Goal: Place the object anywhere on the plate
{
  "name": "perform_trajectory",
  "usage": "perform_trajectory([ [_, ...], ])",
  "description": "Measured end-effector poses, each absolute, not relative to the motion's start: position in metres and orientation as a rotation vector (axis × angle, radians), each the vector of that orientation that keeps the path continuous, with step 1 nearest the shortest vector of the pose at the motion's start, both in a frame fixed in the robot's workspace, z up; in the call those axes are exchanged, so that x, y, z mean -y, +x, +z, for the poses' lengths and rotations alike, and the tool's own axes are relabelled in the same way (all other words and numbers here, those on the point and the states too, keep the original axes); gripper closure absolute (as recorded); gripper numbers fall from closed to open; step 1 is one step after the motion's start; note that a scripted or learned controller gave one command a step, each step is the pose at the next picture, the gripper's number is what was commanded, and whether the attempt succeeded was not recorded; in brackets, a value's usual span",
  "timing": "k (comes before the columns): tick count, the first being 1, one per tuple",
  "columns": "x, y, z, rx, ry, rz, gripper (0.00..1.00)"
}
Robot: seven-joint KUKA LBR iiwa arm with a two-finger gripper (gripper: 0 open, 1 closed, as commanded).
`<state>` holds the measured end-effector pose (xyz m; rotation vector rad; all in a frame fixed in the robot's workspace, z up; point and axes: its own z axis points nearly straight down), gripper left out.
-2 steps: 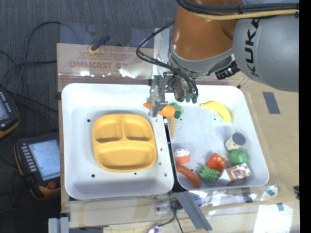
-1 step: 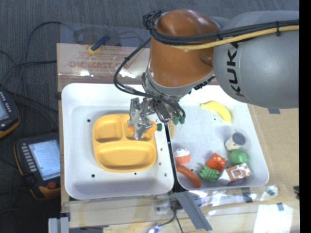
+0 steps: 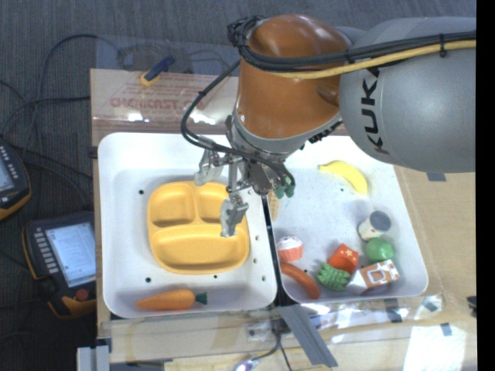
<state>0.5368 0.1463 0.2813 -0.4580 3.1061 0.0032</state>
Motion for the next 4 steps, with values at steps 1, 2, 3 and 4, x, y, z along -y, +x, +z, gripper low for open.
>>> perform_trajectory([
  [1, -0.1470, 0.5379, 0.2909, -3.104, -0.456, 0.006, 1.00],
  [2, -0.1471, 0.5378, 0.2909, -3.104, -0.457, 0.007, 0.00],
  [3, -0.1476, 0.5388, 0.3004, -3.101, -0.455, 0.009, 1.00],
  [4, -0.1477, 0.5388, 0.3004, -3.101, -0.455, 0.010, 0.00],
])
